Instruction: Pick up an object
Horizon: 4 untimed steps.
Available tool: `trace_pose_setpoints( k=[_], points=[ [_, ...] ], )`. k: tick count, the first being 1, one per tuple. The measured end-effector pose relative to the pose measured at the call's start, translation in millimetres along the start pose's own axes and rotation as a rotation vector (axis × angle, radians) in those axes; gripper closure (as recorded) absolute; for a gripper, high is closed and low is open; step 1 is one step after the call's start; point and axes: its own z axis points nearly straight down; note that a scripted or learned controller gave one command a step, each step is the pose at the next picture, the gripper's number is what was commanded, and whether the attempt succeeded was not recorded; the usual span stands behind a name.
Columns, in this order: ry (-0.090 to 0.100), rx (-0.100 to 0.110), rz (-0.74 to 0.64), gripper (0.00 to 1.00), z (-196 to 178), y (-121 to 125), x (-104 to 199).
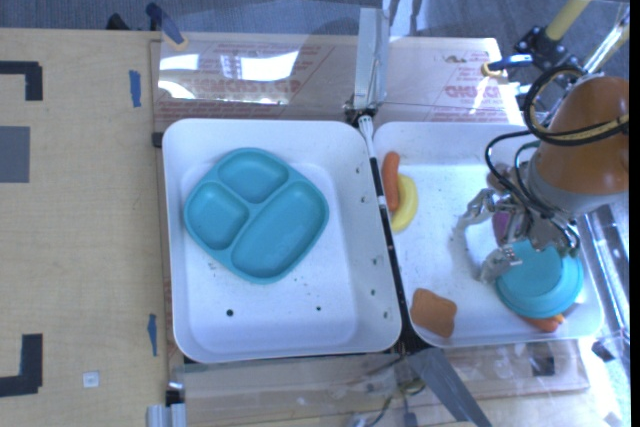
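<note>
Silvery pincer [487, 235] spread, lowered inside right bin [440, 180], pinching nothing. Teal bowl [541, 282] just beside fingers, resting on bin floor. Grasp and lift outstanding.

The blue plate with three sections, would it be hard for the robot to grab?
Probably tricky. The blue divided plate lies flat on the left bin, so only its low rim offers a grip. It looks like smooth, stiff plastic, so it may slip rather than bend. It seems light, and it shouldn't roll.
</note>
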Motion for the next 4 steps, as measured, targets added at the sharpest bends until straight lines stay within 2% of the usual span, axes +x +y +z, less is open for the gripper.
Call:
trace_pose_setpoints(
  k=[1, 2, 3, 4],
  points=[
    [0.004, -0.001, -0.076, 0.0, -0.5, -8.0, 44.5],
    [0.008, -0.028, -0.088, 0.0, 1.3, -23.4, -10.6],
    [-0.006, -0.025, -0.088, 1.0, -13.1, -21.5, -16.1],
    [-0.002, 0.002, -0.034, 1.0, -120.9, 67.5, -29.8]
  ],
)
